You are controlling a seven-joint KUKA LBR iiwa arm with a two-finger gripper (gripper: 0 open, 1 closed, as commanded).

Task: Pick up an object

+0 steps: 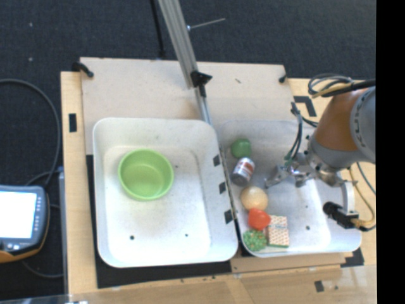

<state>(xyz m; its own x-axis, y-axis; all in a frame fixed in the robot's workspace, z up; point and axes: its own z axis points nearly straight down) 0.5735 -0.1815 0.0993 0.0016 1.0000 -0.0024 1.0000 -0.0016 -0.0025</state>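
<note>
The right bin [316,233] holds several small objects along its left side: a green ball [240,147], a small silver and red can [243,169], a cream-coloured round object [254,199], a red tomato-like object [258,219], a green leafy piece [254,239] and a pink checkered block [278,230]. My gripper [288,175] hangs low over the middle of the right bin, to the right of the can and the cream object and apart from both. Nothing visible is held in it.
A green bowl [146,174] stands in the left bin [190,246]. A slanted metal rail [180,37] runs from the top down to the gap between the bins. A tablet-like screen [19,217] lies off the bench at far left.
</note>
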